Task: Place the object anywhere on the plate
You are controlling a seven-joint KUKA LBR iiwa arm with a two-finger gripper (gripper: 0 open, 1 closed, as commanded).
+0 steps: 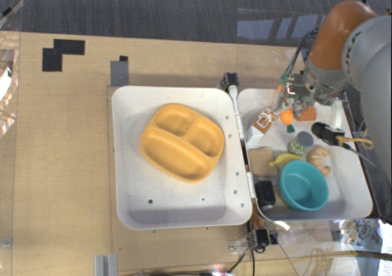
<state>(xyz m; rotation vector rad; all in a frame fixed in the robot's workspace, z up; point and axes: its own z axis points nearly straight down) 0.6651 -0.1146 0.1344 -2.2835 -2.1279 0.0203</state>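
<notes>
Though smooth, 3-welled yellow plate (182,141).

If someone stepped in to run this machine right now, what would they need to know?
Gripper: low over the far end of the right bin, among the toys; whether it grips anything can't be seen.
Yellow divided plate: in the left bin, nothing on it.
Right bin contents: small orange ball, banana, teal bowl and more.
Done: nothing placed.
Left: pick an object, set it on the plate.

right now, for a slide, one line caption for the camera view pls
KUKA arm's gripper hovers over the cluttered right bin beside a teal bowl, while the yellow divided plate waits in the left bin.
</notes>
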